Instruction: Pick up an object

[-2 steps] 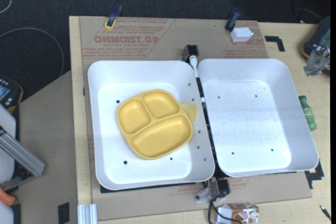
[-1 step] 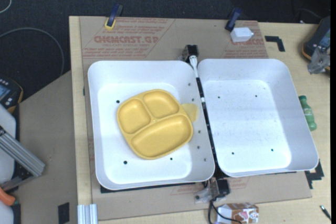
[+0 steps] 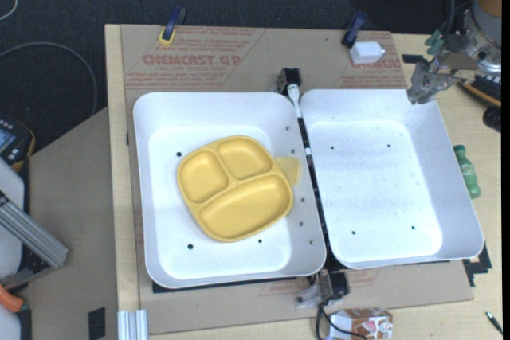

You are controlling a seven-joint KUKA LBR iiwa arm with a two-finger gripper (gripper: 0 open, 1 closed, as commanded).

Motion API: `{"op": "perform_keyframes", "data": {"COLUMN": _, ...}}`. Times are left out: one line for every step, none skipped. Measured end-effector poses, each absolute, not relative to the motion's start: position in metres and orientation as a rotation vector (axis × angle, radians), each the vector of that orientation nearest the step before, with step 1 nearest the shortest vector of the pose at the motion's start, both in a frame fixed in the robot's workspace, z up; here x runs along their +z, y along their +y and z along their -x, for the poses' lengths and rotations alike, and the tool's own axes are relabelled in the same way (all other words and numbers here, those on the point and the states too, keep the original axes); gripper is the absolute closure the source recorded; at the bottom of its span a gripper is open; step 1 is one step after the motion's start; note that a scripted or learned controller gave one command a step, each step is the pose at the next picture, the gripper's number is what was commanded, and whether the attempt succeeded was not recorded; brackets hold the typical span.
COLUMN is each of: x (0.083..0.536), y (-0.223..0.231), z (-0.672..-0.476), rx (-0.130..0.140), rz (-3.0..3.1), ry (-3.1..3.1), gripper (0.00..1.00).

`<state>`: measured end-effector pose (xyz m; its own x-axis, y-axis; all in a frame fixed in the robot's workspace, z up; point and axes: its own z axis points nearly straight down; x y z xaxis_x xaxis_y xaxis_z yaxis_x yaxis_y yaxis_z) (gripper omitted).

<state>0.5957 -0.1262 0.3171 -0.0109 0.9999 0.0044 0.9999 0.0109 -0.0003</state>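
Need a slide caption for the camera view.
Yellow three-compartment plastic plate lies in left white bin; gripper hovers at right white bin's far corner.

Two shallow white bins side by side on a cardboard-covered bench: the left bin (image 3: 159, 251) holds a yellow three-compartment plate (image 3: 233, 187) lying flat near its middle, with a small pale yellow piece (image 3: 288, 169) touching the plate's right edge, just beside the bin's right wall. The right bin (image 3: 458, 239) has dark specks on its floor; a green object (image 3: 467, 170) lies just outside its right rim and a small white block (image 3: 366, 52) sits on the cardboard above it. Gripper (image 3: 422, 89) hangs over the right bin's upper right corner, well apart from the plate, nothing seen between its fingers.
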Motion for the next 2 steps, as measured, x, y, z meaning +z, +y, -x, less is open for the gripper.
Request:
{"op": "perform_keyframes", "data": {"x": 0.362, "y": -0.047, "z": -0.580, "rx": -0.010, "rz": 2.215, "ry": -2.235, "gripper": 1.00}}
{"op": "perform_keyframes", "data": {"x": 0.320, "y": 0.002, "z": -0.506, "rx": 0.007, "rz": 2.209, "ry": -2.221, "gripper": 1.00}}
